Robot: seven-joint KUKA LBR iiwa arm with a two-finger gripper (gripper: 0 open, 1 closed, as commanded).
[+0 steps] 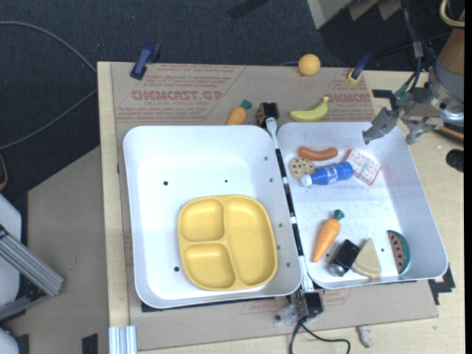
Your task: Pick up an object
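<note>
The right bin (420, 198) holds a sausage (318, 153), a cookie (298, 168), a blue bottle (330, 174) lying on its side and a pink-and-white packet (363, 165) at its far end. Nearer the front lie a carrot (326, 236), a black block (343, 257), a sandwich wedge (366, 260) and a watermelon slice (398, 251). My gripper (391, 130) hangs over the bin's far right corner, above and just right of the packet. It is open, with nothing between its fingers.
A yellow divided plate (227, 240) lies in the left bin (147, 168). Behind the bins on the board sit a banana (310, 111), an orange ball (309, 65), a small orange toy (237, 115) and a black item (268, 112). Blue clamps (144, 61) grip the board's far edge.
</note>
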